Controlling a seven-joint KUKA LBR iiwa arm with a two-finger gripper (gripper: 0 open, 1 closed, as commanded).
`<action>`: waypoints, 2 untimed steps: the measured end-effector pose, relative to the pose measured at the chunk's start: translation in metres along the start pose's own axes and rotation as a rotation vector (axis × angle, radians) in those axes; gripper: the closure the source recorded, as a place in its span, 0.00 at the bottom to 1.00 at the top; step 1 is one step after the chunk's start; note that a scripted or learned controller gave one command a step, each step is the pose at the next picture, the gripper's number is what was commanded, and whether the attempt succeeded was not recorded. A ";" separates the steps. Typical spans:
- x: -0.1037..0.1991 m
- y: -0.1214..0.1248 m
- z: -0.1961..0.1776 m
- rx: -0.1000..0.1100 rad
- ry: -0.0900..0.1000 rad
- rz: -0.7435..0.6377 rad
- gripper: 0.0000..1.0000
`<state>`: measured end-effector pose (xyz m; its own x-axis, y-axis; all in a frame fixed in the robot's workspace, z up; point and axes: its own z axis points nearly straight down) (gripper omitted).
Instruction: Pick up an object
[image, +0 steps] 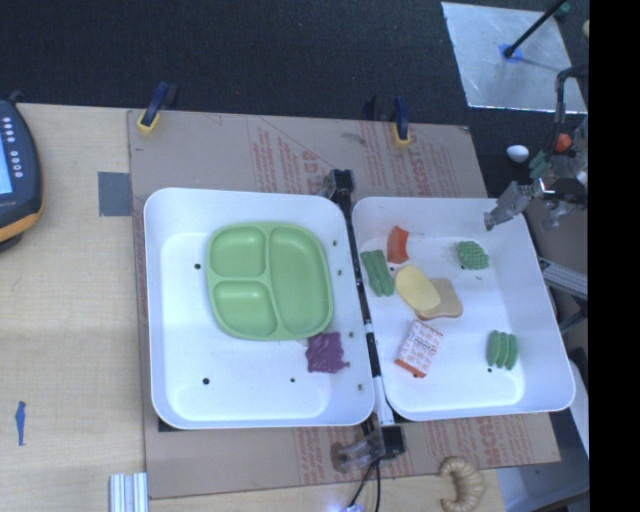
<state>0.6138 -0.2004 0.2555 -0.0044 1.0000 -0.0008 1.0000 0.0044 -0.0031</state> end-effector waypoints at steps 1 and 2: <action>0.067 0.007 0.112 0.011 0.005 -0.007 0.00; 0.081 -0.052 0.165 -0.001 -0.001 -0.001 0.00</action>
<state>0.5609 -0.1194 0.0909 -0.0052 1.0000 -0.0021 1.0000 0.0052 -0.0026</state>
